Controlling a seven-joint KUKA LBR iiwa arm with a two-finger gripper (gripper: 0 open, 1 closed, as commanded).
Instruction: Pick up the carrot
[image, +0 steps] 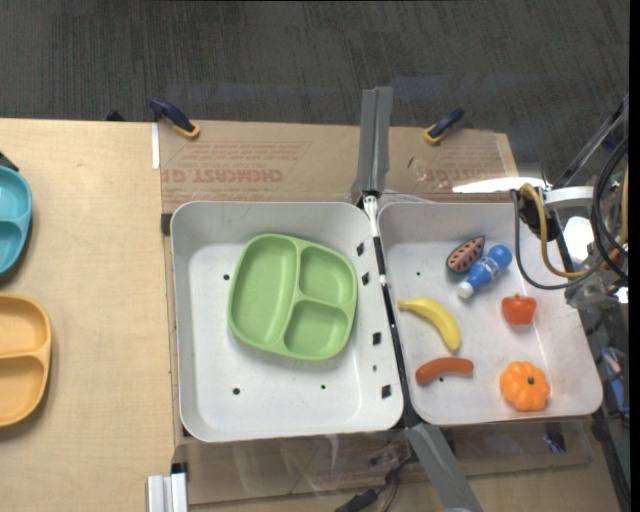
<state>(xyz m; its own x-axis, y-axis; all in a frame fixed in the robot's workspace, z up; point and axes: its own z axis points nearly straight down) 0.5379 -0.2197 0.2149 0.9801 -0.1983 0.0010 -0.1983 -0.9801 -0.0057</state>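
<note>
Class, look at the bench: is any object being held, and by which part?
Nothing is held. The orange piece, likely the carrot, lies loose in the right bin.

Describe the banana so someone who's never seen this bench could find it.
Go to the right bin, not the one holding the green plate. Near its left wall lies the banana, between a blue bottle above and a reddish sausage-shaped piece below. It is the only yellow, curved thing there.
</note>
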